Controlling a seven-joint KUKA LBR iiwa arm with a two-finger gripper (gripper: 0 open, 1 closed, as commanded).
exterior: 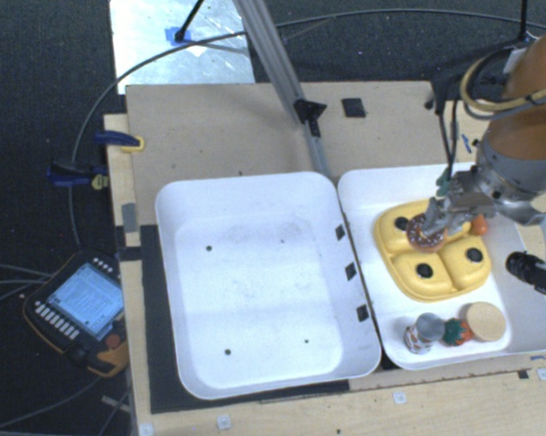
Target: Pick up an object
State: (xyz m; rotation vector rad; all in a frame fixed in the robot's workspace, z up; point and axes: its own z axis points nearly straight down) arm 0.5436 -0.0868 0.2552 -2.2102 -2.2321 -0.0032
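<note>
camera view: end effector (434,231) over lumpy yellow tray (433,252); finger state unclear; glossy white bin (517,264).

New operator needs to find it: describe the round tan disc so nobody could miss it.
Look in the right-hand bin, at its near right corner below the big yellow tray. The tan disc lies there, flat, plain and pale, unlike the small colourful pieces beside it.

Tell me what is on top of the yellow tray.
A brown ring-shaped object lies on the yellow tray, with the claw over it. What the claw covers is hidden.
</note>
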